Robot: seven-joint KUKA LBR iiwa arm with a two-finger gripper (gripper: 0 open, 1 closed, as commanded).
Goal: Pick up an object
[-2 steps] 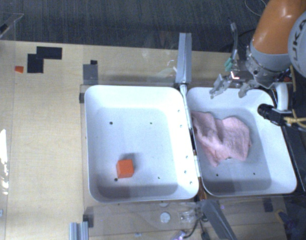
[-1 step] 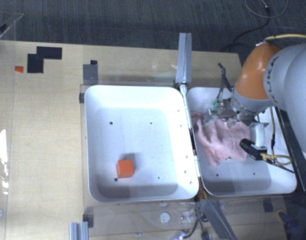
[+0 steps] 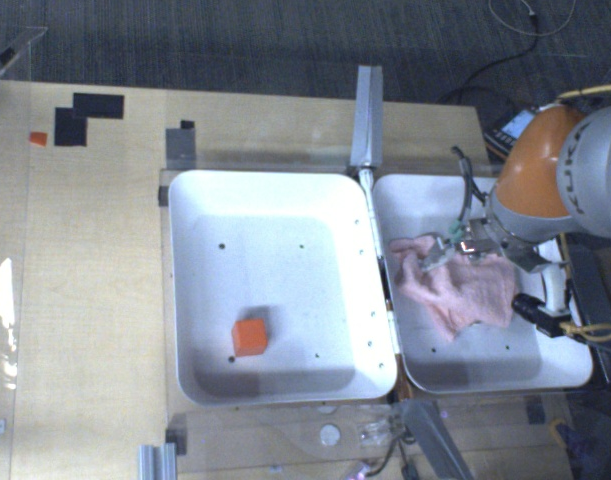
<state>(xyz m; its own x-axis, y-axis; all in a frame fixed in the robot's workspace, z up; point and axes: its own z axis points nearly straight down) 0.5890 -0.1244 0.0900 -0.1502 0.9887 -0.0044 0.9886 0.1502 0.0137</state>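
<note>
Wooden benchtop (image 3: 85,298) spreads under both bins on my feed. Left of the divider bar (image 3: 368,118), the left bin (image 3: 275,203) holds an orange block (image 3: 250,337) near its front wall. Right of that bar, the right bin (image 3: 485,373) holds a crumpled pink cloth (image 3: 455,288). I see the arm (image 3: 575,168) bent down over it, its gripper (image 3: 463,245) touching the cloth's upper edge; whether it has clenched the cloth, I cannot tell.
</note>
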